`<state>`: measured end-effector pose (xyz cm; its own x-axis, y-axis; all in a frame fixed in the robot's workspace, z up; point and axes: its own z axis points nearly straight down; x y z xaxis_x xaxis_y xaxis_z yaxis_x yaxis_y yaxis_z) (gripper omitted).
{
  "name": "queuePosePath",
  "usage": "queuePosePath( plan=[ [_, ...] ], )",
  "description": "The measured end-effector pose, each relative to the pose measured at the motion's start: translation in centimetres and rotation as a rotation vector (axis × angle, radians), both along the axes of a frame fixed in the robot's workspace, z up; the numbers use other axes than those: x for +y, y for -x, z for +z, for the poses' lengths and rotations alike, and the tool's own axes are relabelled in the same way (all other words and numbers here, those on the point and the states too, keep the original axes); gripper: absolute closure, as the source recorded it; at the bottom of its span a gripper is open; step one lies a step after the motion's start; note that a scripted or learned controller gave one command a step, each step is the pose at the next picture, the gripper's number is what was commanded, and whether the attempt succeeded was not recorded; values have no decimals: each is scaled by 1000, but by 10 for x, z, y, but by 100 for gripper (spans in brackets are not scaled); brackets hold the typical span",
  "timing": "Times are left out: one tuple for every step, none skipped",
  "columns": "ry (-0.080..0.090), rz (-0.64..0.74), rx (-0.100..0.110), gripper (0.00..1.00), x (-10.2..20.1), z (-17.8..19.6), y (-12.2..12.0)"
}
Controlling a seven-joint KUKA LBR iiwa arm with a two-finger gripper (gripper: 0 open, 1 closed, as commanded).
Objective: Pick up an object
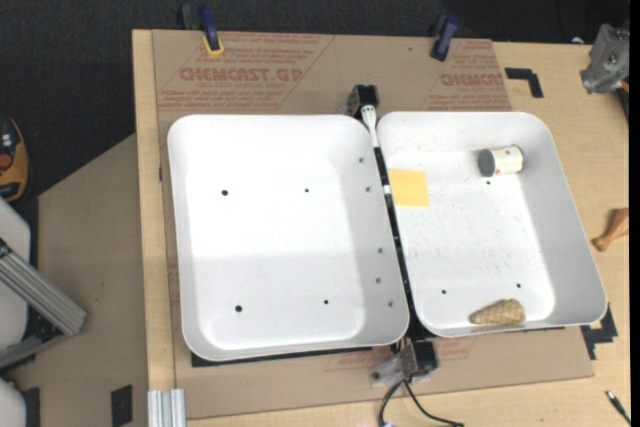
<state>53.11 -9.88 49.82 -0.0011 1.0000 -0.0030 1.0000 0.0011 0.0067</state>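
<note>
Left bin (200, 245): nothing to grasp inside. Right bin (560, 215): yellow square (409, 188) flat near left wall; small cylinder (499, 161), grey cap, lying on side toward far right; tan wedge-shaped piece (498, 314) at near wall. All three resting on bin floor, well apart. Jaws: state cannot tell. Judgement: pick not yet begun; choosing, reaching, grasping, lifting all remain.
</note>
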Motion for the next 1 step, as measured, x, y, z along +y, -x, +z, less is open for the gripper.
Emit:
queuePosePath(
  plan=[
    [-5, 1, 12, 100, 25, -30, 54]
  ],
)
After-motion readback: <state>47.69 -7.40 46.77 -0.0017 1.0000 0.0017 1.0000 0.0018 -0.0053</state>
